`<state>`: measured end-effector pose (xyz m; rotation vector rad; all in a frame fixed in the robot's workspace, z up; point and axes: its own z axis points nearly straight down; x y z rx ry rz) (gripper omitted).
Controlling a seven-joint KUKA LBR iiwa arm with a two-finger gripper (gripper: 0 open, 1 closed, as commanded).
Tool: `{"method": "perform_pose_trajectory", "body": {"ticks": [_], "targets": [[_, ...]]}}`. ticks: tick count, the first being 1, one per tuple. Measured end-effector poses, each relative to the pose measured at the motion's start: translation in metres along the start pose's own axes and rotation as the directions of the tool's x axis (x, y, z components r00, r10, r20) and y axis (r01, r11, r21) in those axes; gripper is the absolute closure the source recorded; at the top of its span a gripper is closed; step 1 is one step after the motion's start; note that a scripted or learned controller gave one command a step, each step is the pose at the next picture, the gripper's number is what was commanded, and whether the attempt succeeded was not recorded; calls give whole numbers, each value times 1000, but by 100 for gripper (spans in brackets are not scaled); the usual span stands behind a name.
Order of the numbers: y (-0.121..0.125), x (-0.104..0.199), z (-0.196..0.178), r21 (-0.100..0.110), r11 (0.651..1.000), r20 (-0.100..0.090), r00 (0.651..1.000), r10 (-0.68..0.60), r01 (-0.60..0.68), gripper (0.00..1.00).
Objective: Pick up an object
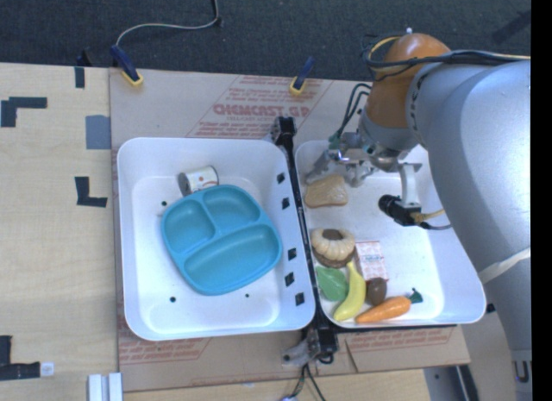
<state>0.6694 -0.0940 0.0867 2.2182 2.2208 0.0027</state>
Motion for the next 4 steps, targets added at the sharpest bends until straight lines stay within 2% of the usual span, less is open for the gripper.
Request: {"method": "perform_pose_trajectory", "body": {"ticks": [1, 2, 3, 4], "targets": [[0, -7, 0, -1, 1000, 0, 1000, -1, 1, 0], [-27, -5, -1, -2, 1000, 0, 1000, 1, -1, 0], [-41, 0, -1, -4, 1000, 1, 1000, 1, -1, 0], [0, 0, 0, -2, 1000, 0, 1000, 0, 0, 0]]}}
